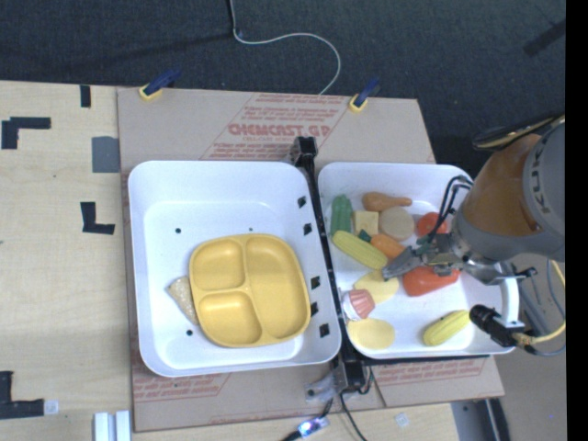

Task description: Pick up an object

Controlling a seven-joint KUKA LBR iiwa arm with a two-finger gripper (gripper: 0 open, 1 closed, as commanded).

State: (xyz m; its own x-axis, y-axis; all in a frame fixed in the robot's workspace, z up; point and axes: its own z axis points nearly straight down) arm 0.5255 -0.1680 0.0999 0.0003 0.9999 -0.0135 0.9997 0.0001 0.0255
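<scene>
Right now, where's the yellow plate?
The yellow plate lies in the left bin, toward its front, partly covering a pale item at its left edge. The toy food is all in the right bin.

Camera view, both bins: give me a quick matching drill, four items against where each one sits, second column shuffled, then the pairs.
Items:
1. yellow divided plate
2. green vegetable
3. yellow corn piece
4. gripper

Places:
A. far end of the right bin, beside the wall between the bins
B. middle of the left bin
C. over the middle of the right bin, among the toy food
D. near right corner of the right bin

Pairs: 1-B, 2-A, 3-D, 4-C
</scene>
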